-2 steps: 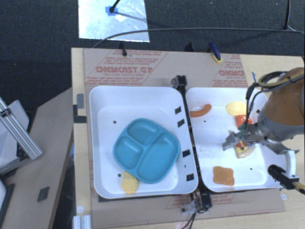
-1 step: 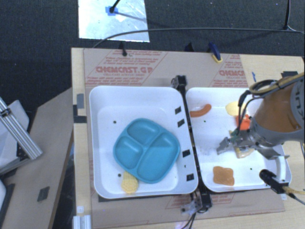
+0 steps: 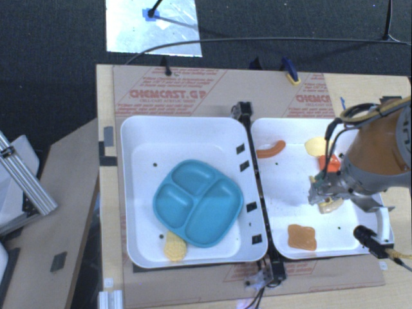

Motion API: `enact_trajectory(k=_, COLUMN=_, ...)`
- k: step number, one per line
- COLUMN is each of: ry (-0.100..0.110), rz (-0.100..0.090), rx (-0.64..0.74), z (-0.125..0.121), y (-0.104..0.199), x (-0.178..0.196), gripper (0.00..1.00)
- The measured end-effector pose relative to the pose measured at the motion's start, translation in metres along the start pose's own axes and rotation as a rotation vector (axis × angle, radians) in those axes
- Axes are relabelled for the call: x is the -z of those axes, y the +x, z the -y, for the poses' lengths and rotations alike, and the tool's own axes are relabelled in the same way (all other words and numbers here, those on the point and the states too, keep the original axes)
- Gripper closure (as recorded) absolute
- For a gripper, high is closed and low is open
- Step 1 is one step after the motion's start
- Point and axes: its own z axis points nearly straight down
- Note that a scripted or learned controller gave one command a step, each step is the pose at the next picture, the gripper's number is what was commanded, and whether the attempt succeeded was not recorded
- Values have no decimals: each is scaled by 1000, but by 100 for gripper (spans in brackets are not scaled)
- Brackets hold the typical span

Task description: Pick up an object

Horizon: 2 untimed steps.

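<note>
My gripper point(image 3: 324, 198) is low in the right bin point(image 3: 280, 192), near its right side, with the grey and orange arm reaching in from the right. A small pale tan object point(image 3: 330, 205) lies directly under and against the gripper's tip, partly hidden by it. Just above the gripper sits an orange-red piece point(image 3: 331, 164), with a yellow piece point(image 3: 315, 147) behind that. An orange sausage shape point(image 3: 271, 149) lies at the bin's back left. A flat brown-orange piece point(image 3: 301, 237) rests near the front wall.
The left bin point(image 3: 138, 172) holds a blue divided plate point(image 3: 197, 202) and a yellow round item point(image 3: 174, 245) at its front. A black divider with clips point(image 3: 255, 192) runs between the bins. Cables point(image 3: 351, 111) loop over the arm.
</note>
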Motion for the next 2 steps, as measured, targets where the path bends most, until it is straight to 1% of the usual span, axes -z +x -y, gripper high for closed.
enact_trajectory(k=1, ry=-5, rz=1, rx=4, z=0, y=5, x=63, gripper=100)
enact_trajectory(k=2, ry=-4, rz=1, rx=4, z=-2, y=4, x=100, gripper=100)
